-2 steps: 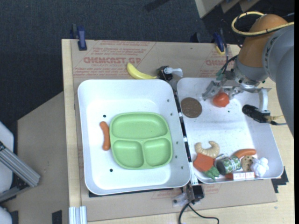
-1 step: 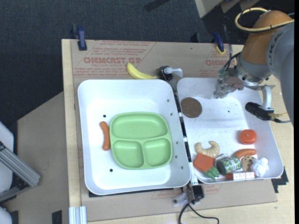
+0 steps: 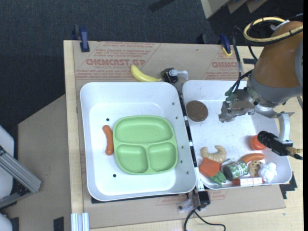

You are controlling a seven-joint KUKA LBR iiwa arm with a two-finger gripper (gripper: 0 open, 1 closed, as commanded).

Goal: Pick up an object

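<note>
Just left of end effector [image 3: 230, 110] lies brown disc [image 3: 197, 110]

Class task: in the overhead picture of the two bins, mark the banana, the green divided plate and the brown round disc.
banana [image 3: 143, 75], camera view, middle of its curved yellow body.
green divided plate [image 3: 144, 128], camera view, floor of its large upper compartment.
brown round disc [image 3: 197, 110], camera view, centre of its top face.

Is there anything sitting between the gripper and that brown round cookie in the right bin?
Nothing visible. The gripper hangs over bare white floor of the right bin, with the brown cookie just to its left and an open gap between them.
</note>
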